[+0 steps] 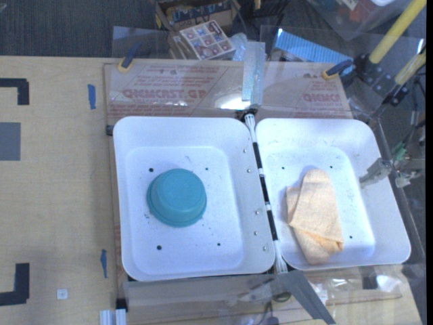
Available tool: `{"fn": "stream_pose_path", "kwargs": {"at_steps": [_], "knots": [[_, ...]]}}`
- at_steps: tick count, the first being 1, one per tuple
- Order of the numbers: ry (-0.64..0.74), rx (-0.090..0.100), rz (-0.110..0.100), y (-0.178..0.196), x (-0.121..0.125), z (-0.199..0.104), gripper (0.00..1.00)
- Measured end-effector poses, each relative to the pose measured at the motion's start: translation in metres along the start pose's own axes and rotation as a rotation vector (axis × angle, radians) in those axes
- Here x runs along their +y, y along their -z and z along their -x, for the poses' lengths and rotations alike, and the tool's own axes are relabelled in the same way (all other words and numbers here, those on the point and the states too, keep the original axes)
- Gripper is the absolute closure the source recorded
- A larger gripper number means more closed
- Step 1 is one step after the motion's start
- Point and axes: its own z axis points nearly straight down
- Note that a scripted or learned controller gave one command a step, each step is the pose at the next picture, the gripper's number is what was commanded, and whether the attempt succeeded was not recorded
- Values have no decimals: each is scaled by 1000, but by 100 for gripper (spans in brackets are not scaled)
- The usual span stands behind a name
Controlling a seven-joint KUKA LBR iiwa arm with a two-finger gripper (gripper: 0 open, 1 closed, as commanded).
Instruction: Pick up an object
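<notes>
Camera view, from above at a slant: two shallow white bins sit side by side on the bench (54,181), touching along a centre seam.

Left bin (135,249): a teal bowl (177,196) lies upside down, flat base up, a bit left of the bin's middle. It stands apart from all four walls. Small dark specks and a few black dots mark the bin floor around it.

Right bin (358,147): a folded yellow-orange cloth (315,214) lies roughly mid-bin, long axis running front to back, its near end close to the front wall. Rumpled, with layered folds along its right edge.

Bowl and cloth are well apart, one per bin, w/ the seam between them.

Gripper: can't tell its state; nothing in this view reads clearly as the fingers. Some thin metal parts and cables show at the right bin's far right rim, too unclear to identify.

Behind the bins: clear plastic sheets w/ red lettering (169,90), a blue clamp (338,70), and a yellow rod (402,22) at upper right. Blue tape marks (91,97) sit on the bench left of the bins.
</notes>
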Motion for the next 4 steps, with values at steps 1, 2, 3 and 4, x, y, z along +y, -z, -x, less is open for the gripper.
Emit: {"fn": "stream_pose_path", "kwargs": {"at_steps": [1,2,3,4], "knots": [[-38,-1,1,-48,46,-33,0],[-38,-1,3,-123,54,-103,0],[22,-5,11,-128,61,-46,0],[121,2,3,-110,67,-2,0]]}}
